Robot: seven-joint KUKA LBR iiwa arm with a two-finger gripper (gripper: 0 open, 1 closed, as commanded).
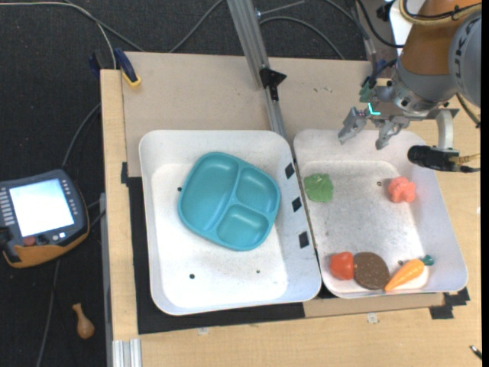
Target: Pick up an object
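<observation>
Dark carpet is surrounding a pale wooden table [199,90], with grey cables trailing across the floor at the upper left. A teach pendant [40,216] with a lit white screen is lying on the floor to the left of the table, and a small wooden peg [82,321] is lying below it. A slanted metal pole [250,40] is rising from the middle of the table toward the top edge.

Two shallow white bins are sitting side by side on the table. The left bin [164,281] is carrying a teal divided plate [229,200] with three compartments, lying slightly turned. The right bin [359,197] is holding the toy foods: a green leafy piece [318,187] near its upper left, a pink piece [400,190] near its right wall, and along the lower edge a red tomato [342,264], a brown round patty [370,270] touching it, and an orange carrot [406,274] just beside the patty.

The grey arm with its orange band [435,40] is reaching in from the upper right. Its pincer [372,130] is hanging over the far rim of the right bin, fingers spread apart with nothing between them, well apart from every toy. A black cylindrical part [428,157] is sticking out beside it over the bin's right corner.
</observation>
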